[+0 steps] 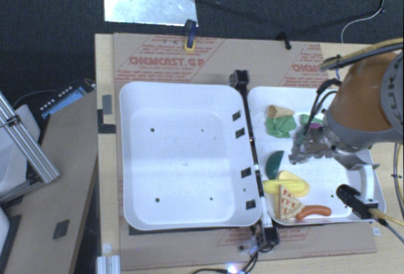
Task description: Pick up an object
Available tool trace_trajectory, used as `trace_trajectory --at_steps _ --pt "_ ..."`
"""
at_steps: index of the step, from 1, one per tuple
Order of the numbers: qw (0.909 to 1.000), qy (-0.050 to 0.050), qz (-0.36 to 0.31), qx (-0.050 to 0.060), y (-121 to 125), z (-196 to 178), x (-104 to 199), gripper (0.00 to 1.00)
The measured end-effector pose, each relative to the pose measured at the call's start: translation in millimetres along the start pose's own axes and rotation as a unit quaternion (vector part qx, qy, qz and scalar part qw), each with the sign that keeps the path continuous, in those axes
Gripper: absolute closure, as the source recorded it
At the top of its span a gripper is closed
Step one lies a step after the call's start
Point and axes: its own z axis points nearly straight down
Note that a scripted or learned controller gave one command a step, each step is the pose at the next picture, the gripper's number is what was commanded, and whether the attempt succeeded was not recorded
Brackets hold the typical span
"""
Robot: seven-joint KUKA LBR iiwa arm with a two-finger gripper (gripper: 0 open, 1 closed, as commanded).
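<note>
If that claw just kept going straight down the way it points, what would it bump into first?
Probably the bare floor of the right bin, hedged because depth is hard to judge. The gripper hangs between the green leafy toy and the dark green piece, close to both.

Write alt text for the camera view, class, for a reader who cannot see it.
A grey arm with an orange band reaches from the right, its gripper over the right bin, which holds toy food: a green leafy piece, a banana and a sausage. The left bin lies beside it.
</note>
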Motion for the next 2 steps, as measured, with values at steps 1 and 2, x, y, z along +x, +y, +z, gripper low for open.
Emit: trace_trajectory --at_steps 1,2 --pt "1.0000 0.000 -0.001 0.002 2.7 4.9 21.1 1.00" --pt "1.0000 0.000 -0.002 0.001 7.5 -18.8 68.1 1.00"
